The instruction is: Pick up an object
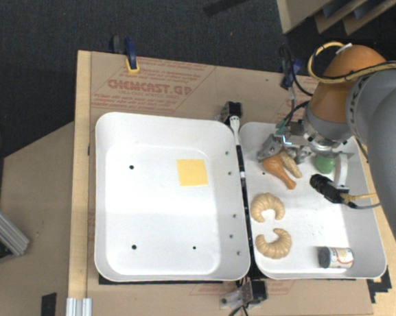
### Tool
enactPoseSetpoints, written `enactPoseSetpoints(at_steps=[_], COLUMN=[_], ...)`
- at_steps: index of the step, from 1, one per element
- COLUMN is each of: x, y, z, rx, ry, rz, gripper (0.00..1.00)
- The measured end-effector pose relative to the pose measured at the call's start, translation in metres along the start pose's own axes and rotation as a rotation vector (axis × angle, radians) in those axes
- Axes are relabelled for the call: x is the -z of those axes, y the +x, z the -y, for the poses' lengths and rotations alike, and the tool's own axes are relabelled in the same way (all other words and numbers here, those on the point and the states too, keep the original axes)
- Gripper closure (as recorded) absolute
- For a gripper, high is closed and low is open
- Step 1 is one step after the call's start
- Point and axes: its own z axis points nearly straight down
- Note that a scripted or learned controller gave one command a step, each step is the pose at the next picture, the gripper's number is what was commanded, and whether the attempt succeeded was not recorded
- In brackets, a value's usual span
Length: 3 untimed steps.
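Arm [369, 86] is reaching in from your right over the right bin [370, 234]. Left bin [111, 201] is holding a yellow square [192, 172]. Gripper [284, 156] is sitting at the right bin's far end, jaws closing on a tan piece [282, 168]; two croissants [268, 207] and a small can [335, 257] are lying nearer you.

Grey arm [388, 108], orange wrist band [347, 67]
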Motion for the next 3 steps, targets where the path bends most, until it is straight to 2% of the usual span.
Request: enactPoseSetpoints(at_steps=[1,2,3], x=[0.003,0.003,0.017], y=[0.004,0.006,0.006], z=[-0.006,0.030,0.026], rx=[-0.003,-0.006,-0.006], ry=[0.001,0.010,0.001], rz=[0.000,-0.002,-0.001], gripper=[0.00,0.00,1.00])
